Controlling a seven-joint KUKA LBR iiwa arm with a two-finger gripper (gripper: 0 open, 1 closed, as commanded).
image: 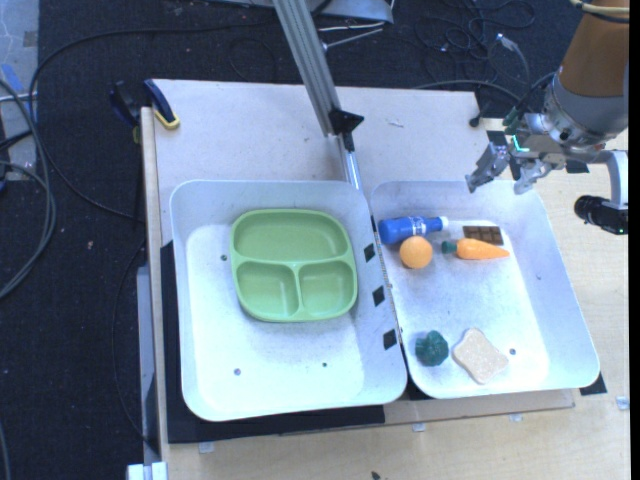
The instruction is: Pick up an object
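Right bin (560,298): carrot (480,251) below hand (508,173).

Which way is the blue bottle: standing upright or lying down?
Lying down. The blue bottle rests on its side in the right bin, cap pointing right.

Two shallow white plastic bins (200,368) sit side by side on the bench. The left bin holds one green three-compartment plate (294,264). The right bin (560,308) holds six items: one blue bottle (405,228), one orange ball (416,253), one toy carrot (480,251), one small brown block (482,234), one teal lump (432,348) and one tan bread slice (481,356).
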